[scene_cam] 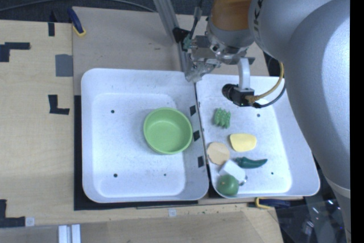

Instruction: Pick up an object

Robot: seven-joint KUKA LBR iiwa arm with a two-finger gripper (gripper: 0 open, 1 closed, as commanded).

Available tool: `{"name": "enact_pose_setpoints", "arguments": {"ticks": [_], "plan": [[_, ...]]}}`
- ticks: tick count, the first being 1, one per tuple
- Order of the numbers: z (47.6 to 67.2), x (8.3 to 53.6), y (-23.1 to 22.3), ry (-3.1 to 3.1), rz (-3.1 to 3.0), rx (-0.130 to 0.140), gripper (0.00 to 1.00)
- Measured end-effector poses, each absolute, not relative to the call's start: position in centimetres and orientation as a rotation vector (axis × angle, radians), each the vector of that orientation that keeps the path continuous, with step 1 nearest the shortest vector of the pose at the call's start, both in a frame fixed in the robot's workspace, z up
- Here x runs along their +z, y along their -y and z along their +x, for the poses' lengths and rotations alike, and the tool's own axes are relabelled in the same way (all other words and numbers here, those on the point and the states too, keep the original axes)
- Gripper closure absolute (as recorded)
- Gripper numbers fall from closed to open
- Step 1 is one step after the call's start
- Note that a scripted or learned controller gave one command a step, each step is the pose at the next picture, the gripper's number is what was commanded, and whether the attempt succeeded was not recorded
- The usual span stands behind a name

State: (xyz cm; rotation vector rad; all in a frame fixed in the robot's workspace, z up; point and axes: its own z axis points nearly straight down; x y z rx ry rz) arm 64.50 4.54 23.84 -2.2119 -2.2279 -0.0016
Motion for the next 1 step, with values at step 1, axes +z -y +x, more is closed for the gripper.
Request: {"name": "enact_pose_setpoints", "arguments": {"ticks": [1], "plan": [[64.33, 24.28, -9.98, 2.228, -2.212, -0.001, 1.00]]}}
